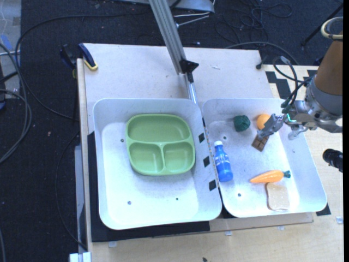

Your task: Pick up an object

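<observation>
The bench (142,70) is a pale speckled board, set on a dark carpeted floor (38,162) strewn with black cables. A slanted metal pole (169,31) crosses down from the top and ends at the seam between the two white bins. A small blue and yellow tool (87,58) lies at the bench's far left corner.

The left bin (109,201) holds a green divided plate (161,144), which sits in its upper middle and leaves bare white floor below it and along its left side.

The right bin (305,168) carries the loose objects. A blue bottle with a white cap (222,160) lies just beside the bin's left wall. A dark green lump (241,123) rests near the far edge, with an orange ball (263,120) just to its right. A toy carrot (268,176) lies toward the near side, and a tan slice of bread (278,196) sits just below it, close to the near rim. The middle of this bin, between bottle and carrot, is open.

The arm (330,75) reaches in over the right rim. Its gripper (260,142) hangs low near the orange ball, fingers pointing down and to the left, with a small brown object at its tip. Whether the fingers are spread or closed cannot be told, nor whether they grip that brown piece.
</observation>
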